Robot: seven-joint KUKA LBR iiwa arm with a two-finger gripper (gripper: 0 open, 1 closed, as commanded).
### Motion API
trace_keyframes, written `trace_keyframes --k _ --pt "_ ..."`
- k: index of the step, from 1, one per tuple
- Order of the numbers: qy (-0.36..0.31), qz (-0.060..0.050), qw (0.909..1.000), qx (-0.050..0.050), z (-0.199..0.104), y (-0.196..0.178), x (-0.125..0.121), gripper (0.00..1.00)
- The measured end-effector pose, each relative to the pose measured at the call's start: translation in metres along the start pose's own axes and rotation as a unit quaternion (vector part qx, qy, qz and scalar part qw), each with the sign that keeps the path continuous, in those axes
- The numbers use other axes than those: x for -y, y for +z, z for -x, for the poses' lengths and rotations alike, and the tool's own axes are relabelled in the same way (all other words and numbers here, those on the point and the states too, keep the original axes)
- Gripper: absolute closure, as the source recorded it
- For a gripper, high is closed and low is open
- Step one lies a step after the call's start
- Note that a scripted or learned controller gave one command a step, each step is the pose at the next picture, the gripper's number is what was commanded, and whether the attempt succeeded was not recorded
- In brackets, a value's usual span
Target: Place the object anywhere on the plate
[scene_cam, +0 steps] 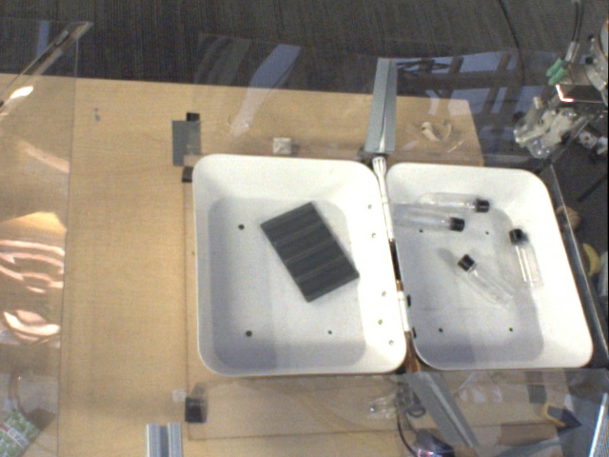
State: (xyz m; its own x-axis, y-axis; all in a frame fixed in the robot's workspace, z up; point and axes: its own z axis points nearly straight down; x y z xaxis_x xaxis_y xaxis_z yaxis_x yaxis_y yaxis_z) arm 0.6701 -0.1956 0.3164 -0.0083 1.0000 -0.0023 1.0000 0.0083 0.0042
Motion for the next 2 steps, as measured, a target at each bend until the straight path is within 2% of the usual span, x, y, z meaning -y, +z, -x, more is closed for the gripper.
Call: trace_keyframes --k 1,2 --pt "0.194 -0.001 0.9811 0.0 0.0083 -0.0323 0.0005 1.0" --pt "0.261 -0.001 0.9654 0.0 -0.0005 -0.0252 0.0004 1.0"
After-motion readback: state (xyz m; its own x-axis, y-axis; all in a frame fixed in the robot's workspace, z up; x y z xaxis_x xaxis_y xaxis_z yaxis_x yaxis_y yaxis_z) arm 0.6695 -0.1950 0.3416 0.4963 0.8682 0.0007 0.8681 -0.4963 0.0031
